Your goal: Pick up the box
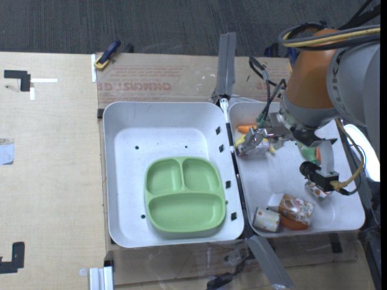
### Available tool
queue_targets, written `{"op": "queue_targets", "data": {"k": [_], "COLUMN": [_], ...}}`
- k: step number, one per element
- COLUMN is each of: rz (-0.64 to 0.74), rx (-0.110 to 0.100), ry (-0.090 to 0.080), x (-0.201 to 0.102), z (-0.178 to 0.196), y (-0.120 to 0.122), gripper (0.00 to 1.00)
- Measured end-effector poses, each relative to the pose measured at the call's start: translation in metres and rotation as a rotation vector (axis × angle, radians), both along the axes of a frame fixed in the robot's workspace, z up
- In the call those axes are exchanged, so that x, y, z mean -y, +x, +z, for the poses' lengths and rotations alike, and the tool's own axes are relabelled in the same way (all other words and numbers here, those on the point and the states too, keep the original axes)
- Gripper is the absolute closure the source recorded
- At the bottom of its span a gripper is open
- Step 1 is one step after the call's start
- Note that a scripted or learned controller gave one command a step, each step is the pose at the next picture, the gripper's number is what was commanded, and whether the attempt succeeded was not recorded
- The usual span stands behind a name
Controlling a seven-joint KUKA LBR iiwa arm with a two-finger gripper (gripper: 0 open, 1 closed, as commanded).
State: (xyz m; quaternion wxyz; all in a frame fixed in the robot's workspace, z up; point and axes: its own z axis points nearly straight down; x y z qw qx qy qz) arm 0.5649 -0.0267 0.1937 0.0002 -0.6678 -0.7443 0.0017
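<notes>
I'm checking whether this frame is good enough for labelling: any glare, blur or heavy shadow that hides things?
Camera view: lighting is even and soft, shadows faint; the green plate in the left bin is sharp. Glare bleaches the right bin near its far edge. The gripper is small and cluttered, hard to read. The box is slightly soft but recognisable.

From my remote seat the feed is evenly and brightly lit from overhead, with only soft shadows inside the left bin (115, 162). At three o'clock the right bin (357, 139) wall blows out to white glare. Focus is slightly soft throughout, and small items at five o'clock stay indistinct.
</notes>
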Motion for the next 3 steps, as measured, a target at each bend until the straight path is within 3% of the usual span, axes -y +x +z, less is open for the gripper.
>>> {"op": "queue_targets", "data": {"k": [1, 2, 3], "rz": [-0.056, -0.093, -0.035], "rx": [0.002, -0.002, 0.001], "ry": [0.0, 0.0, 0.0], "x": [-0.043, -0.007, 0.042], "z": [0.05, -0.004, 0.012], "y": [0.038, -0.025, -0.02], "gripper": [0.0, 0.0, 0.0]}}
